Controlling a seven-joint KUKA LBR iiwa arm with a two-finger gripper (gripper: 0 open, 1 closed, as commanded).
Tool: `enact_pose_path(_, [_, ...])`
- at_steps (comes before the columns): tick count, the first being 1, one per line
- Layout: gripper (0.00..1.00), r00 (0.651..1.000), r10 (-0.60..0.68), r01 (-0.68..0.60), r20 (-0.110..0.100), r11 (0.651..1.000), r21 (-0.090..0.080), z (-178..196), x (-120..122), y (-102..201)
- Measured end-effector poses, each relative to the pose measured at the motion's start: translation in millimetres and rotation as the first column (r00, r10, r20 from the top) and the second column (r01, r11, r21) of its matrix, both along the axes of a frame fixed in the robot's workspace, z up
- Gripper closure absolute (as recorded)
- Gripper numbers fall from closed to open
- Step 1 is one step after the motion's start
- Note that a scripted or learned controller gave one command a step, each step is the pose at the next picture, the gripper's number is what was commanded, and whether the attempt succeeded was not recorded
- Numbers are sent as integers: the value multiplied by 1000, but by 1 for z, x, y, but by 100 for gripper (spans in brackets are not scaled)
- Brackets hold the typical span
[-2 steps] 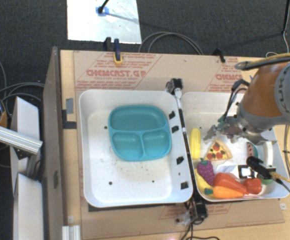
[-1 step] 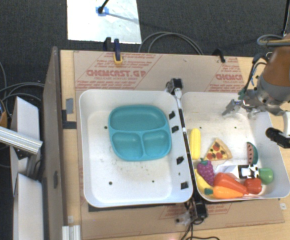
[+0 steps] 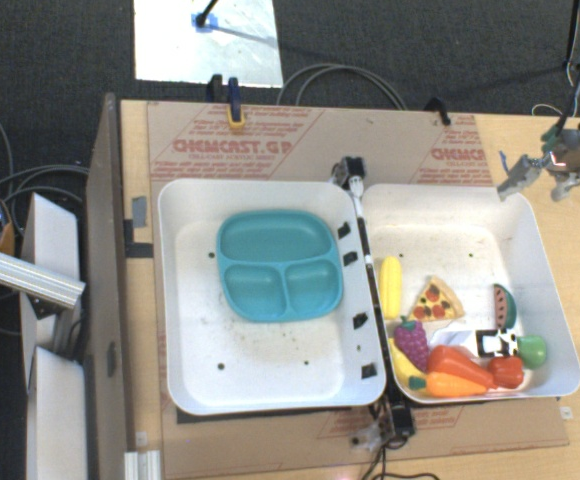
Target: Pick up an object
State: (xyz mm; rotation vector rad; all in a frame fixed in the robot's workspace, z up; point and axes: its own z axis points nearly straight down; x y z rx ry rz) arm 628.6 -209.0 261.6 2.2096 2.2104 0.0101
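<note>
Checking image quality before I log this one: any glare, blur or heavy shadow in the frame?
Camera view: lighting is even and soft, with only faint shadows in the white bins; the pale sheet beyond the bench is bright and nearly washed out; the toy food is sharp enough to tell the pizza slice from the carrot; the gripper at the right edge looks soft and blurred, its jaws unclear.

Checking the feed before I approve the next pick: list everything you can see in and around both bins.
Bins: 2, white, side by side on the bench.
Divided plate: 1, teal, left bin.
Corn: 1, yellow, right bin near divider.
Pizza slice: 1, yellow and red, right bin centre.
Grapes: 1, purple, right bin front.
Banana: 1, yellow, under grapes.
Carrot: 1, orange, front edge.
Watermelon slice: 1, red and green, right side.
Green ball-like fruit: 1, front right corner.
Gripper: 1, grey, above right bin's far right corner.
</note>
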Motion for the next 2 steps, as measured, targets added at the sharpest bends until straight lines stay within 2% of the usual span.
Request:
enact_pose_path(1, [0,1000,-4,4,-29,1000,11,-94,-100,2])
enact_pose_path(2, [0,1000,14,-13,-17,1000,11,-167,-55,105])
